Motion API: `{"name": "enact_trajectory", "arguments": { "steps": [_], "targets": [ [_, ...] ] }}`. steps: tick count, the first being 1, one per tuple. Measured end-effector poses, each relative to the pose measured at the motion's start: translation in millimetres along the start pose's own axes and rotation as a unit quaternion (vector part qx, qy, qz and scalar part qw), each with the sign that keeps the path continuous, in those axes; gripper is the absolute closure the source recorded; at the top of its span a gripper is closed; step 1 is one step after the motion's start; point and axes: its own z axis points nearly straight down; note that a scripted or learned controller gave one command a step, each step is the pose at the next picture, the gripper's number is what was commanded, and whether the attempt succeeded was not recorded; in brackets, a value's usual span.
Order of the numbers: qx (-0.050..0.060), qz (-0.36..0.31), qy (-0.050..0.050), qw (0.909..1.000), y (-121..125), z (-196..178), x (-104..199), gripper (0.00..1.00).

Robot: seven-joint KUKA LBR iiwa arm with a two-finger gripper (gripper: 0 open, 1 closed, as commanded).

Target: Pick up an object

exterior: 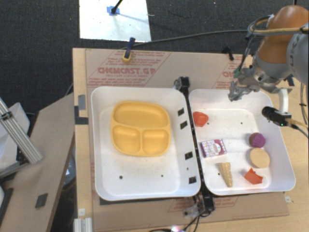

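Note:
My gripper (235, 94) hangs over the far edge of the right bin (285, 180), pointing down, with nothing visible between its tips. In that bin lie a red rounded piece (200, 118) near the far left, a pink-and-white box (213, 148), an ice-cream cone (225, 173), a purple ball (257, 140), a tan round disc (259, 158) and a small red-orange piece (253, 176). The red rounded piece is the closest to the gripper, down and to its left.
The left bin (104, 187) holds a yellow divided plate (140, 128). A black clip strip (187, 129) runs along the seam between the bins. Cardboard (145, 66) lies under both bins, and a white sheet (114, 13) lies on the dark floor beyond.

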Motion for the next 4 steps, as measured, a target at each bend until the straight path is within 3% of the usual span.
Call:
{"name": "enact_trajectory", "arguments": {
  "steps": [1, 2, 4],
  "targets": [
    [-0.001, -0.001, 0.0, 1.0, 5, -65, 4, 1.0],
    [0.001, -0.001, 0.0, 1.0, 7, -91, 4, 1.0],
    [0.004, -0.003, 0.001, 1.0, -38, -77, 101, 1.0]
  ]
}}
